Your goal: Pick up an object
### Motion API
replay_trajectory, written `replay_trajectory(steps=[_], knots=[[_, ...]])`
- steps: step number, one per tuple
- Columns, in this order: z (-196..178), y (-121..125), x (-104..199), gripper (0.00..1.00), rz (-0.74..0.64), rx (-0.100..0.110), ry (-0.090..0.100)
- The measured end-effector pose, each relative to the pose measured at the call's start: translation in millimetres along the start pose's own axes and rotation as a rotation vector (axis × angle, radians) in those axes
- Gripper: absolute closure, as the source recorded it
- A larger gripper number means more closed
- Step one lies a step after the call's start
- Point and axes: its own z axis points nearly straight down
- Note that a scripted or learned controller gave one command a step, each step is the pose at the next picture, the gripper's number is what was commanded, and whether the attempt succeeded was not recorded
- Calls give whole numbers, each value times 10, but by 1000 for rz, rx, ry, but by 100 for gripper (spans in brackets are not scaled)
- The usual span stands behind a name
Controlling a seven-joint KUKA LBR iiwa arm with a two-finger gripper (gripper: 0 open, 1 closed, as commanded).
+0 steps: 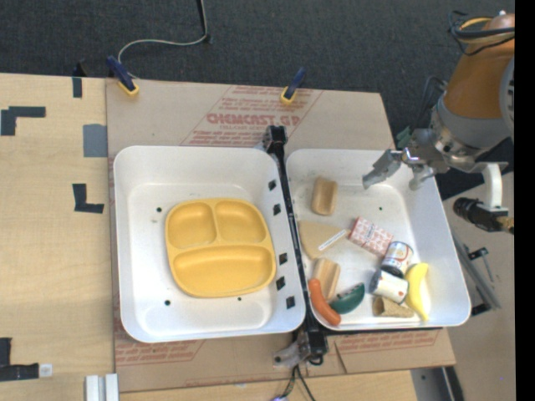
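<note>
Two bins side by side: the left bin (134, 249) just has a divided tray (221, 247) in the middle. The right bin (443, 249) has a bread roll (323, 196) at the far end, and a carton (369, 235), can (396, 256), banana (416, 289) and hotdog (324, 302) piled near.

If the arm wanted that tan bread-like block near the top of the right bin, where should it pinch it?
Probably across its short sides, coming straight down. The block lies flat and alone on the bin floor, long axis running up the view, with bare space on both flanks for the fingers. The gripper hangs just to its right.
</note>
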Motion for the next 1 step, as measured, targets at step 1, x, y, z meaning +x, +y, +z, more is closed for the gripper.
replay_trajectory(steps=[1], knots=[[1413, 350, 204, 0, 0, -2, -1]])
